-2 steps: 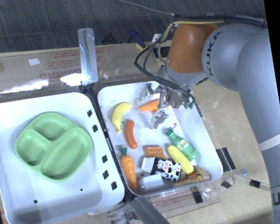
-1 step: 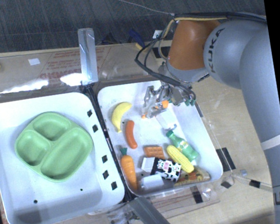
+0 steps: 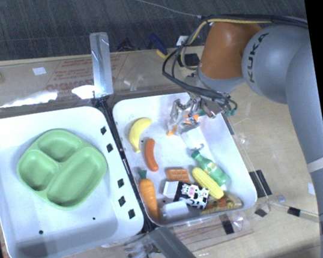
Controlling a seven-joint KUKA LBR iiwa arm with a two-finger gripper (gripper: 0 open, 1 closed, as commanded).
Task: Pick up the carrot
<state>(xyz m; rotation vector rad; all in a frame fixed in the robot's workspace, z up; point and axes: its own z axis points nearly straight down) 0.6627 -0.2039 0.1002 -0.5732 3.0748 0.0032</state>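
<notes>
The carrot (image 3: 148, 197) is orange with a green top. It lies lengthwise against the left wall of the right bin (image 3: 235, 144), near the front. My gripper (image 3: 183, 117) hangs over the back of that bin, up and to the right of the carrot and well apart from it. It is right of a banana (image 3: 138, 130). Cables and metal parts clutter the gripper's tip. The carrot is untouched.
A red sausage (image 3: 150, 154) lies between banana and carrot. A small orange piece (image 3: 176, 173), a green bottle (image 3: 209, 168), a corn cob (image 3: 206, 183), a cow-patterned block (image 3: 194, 194) and white blocks (image 3: 171, 189) crowd the front right. The left bin (image 3: 2, 199) holds a green divided plate (image 3: 62, 166).
</notes>
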